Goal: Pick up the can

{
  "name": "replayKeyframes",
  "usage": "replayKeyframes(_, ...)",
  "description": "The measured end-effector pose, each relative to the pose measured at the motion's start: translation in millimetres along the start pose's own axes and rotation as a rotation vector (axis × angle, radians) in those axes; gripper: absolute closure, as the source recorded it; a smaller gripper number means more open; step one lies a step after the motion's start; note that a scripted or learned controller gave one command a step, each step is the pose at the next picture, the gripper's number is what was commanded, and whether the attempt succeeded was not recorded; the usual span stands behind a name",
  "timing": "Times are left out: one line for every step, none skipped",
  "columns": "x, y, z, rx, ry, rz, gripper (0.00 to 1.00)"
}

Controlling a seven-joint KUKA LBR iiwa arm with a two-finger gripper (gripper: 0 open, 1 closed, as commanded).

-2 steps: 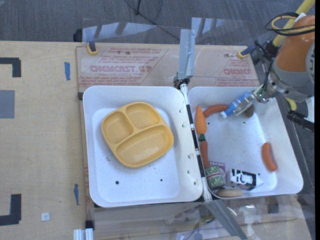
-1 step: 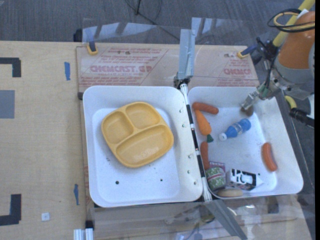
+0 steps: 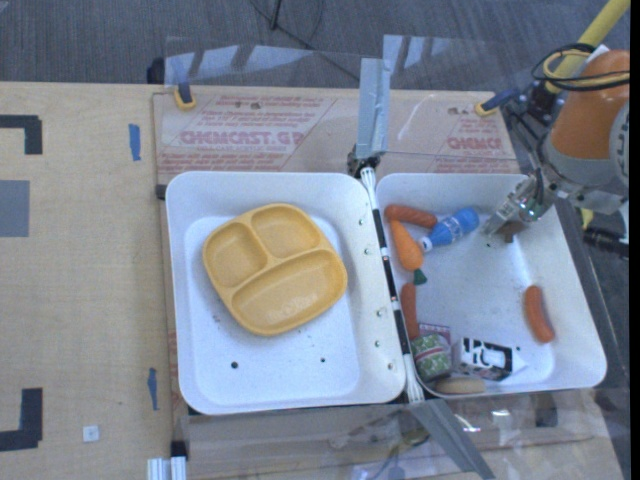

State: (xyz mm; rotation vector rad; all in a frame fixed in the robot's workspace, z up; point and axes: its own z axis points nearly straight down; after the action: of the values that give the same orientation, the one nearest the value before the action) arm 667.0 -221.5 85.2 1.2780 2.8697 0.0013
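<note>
The gripper hangs low over the far right part of the right bin, just right of a blue bottle. Whether it is spread or closed I cannot tell — it is small and blurred.

The can, with a green patterned label, lies on its side at the bin's near left corner, against the dividing wall. It is well apart from the gripper.

Risks, in my judgement: the can is crowded — a black-and-white packet sits just right of it, a carrot just beyond it, and a pale flat item touches its near side. A descent here could strike the wall or catch a neighbour. Lying down, the can may roll from a pinch.

The left bin holds a yellow divided plate.
</note>
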Motion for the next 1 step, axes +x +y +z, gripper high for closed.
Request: replayKeyframes(19.7,-20.2,-1.7,-0.002,-0.004,0.032,1.00)
